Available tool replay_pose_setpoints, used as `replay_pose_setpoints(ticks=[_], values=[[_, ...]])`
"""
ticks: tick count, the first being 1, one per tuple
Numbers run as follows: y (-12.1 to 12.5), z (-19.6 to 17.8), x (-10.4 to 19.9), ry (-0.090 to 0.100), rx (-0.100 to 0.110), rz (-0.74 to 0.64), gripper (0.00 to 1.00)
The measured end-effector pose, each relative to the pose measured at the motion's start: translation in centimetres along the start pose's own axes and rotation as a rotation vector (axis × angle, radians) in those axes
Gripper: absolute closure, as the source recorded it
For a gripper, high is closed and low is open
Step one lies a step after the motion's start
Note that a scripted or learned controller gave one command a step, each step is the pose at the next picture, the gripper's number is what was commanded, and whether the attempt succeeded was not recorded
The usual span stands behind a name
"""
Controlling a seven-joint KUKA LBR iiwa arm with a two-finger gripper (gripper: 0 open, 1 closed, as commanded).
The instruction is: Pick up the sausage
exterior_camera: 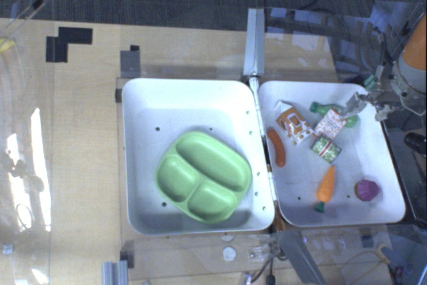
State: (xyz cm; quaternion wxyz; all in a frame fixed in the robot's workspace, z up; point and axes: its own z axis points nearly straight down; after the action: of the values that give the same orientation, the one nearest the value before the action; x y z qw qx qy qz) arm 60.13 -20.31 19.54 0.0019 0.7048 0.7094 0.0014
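Camera view shows the sausage [276,147] lying in the right bin [393,207], close against its left wall, just beside the divider shared with the left bin [133,143]; the gripper [357,103] hangs near the right bin's far right corner, and I cannot tell whether it is open or closed. The sausage lies well apart from it, across the bin, with a small orange carton [293,125], a pink-and-white carton [329,123] and a green box [326,148] between them. The likely trouble: a descent so near the wall could strike the rim; a sweep across could knock the cartons; the round sausage might roll away. A carrot [325,186] and a purple thing [366,190] lie nearer the front; a green plate [203,175] sits in the left bin.
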Motion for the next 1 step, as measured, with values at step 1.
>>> replay_pose_setpoints(ticks=[1], values=[[0.26, -1.23, 0.15, -0.002, -0.007, -0.007, 1.0]])
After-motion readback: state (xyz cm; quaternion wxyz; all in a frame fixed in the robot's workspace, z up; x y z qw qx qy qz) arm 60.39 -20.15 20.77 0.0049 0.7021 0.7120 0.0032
